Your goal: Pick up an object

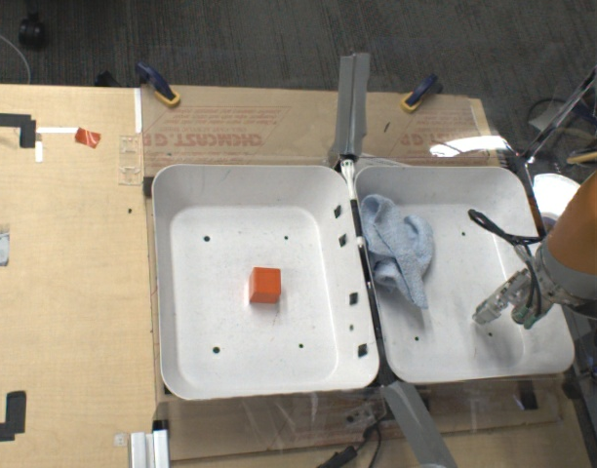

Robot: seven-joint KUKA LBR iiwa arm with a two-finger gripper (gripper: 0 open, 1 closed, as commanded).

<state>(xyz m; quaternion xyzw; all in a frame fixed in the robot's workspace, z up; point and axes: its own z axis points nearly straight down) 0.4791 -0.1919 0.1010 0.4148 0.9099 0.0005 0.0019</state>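
Cardboard (279, 125) lies flat behind the two bins, and printing runs across it in faded red, upside down and mirrored from where I stand; it looks like one long word in capitals, but I cannot read it with any confidence. Two clamps with blue handles and yellow tips pin that cardboard down, one at the left (158, 84) and one at the right (419, 93).

A small orange-red cube (265, 286) sits in the left shallow white plastic bin (181, 261), a little below the middle of its floor, upright, touching neither wall. A crumpled light-blue cloth (400, 254) lies in the right shallow white plastic bin (455, 359), bunched against the divider side, near the grey metal bar (352, 105) that runs between the bins.

The two-finger gripper (508, 303) is low over the right bin's floor, toward its right side, well apart from the cloth and in the other bin from the cube. Its pale fingers (492, 309) blur together, so whether the jaws are spread or pressed together I cannot tell; nothing shows between them. Above it is the orange band of the arm (579, 237).

On the tan wooden board (64, 261) at the left lies a small red tag (87, 137) on a white strip.
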